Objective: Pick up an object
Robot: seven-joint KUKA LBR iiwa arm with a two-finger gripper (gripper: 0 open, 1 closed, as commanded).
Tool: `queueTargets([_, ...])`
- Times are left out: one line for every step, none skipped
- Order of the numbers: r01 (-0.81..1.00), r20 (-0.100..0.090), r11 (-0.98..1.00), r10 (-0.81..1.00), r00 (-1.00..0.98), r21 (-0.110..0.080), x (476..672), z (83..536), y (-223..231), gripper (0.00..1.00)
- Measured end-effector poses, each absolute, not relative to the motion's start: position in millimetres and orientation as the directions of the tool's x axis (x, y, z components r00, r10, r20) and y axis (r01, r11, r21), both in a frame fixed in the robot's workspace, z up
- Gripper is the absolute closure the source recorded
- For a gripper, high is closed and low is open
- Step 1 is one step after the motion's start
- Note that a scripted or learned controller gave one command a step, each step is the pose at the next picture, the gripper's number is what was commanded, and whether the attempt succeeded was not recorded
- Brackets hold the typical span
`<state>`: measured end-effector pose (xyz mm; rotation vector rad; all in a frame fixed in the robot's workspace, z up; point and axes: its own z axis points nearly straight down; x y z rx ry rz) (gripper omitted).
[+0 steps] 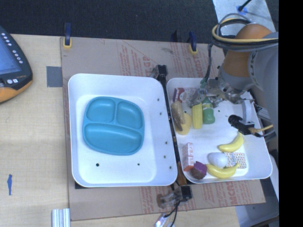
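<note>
The yellow corn cob (pixel 197 116) lies in the right bin (pixel 258 171), near its back, long axis running front to back, with a green block (pixel 208 114) touching its right side. The claw (pixel 207 94) hangs just behind and slightly right of it. Whether the claw is spread or closed, I cannot tell.

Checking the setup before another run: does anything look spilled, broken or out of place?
Nothing stands out. The blue divided plastic plate lies flat in the left white bin; the toy foods sit loosely inside the right white bin.
</note>
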<state>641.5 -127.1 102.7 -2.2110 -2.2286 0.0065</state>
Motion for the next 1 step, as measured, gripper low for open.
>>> queueTargets([1.0,0.003,0.008,1.0,-0.008,0.0,578.7,197.6,-69.8,1.0])
